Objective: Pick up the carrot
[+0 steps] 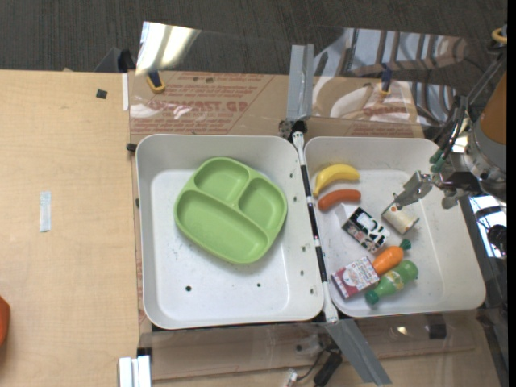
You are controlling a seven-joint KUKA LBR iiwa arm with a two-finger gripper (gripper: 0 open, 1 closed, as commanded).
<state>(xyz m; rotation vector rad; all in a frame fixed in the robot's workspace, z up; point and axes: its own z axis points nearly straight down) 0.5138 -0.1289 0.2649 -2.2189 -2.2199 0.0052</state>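
Arm is reaching in from the right, hanging over the right bin. Gripper is sitting above the bin's right-centre area, just over a small white block. Can't tell from this angle whether the claw is open or closed, and can't tell if it's touching the block.

Carrot is lying on the right bin floor, toward the front, orange body with green top pointing right and slightly back. It's touching or nearly touching the green bottle lying just in front of it, and the red-and-white carton is lying just to its left. Nothing is gripping the carrot; it's sitting well below the gripper in the view.

Also lying in that bin: banana near the back left, red sausage just in front of it, black-and-white toy near the middle.

Left bin is holding a green divided plate, lying flat, roughly centred.
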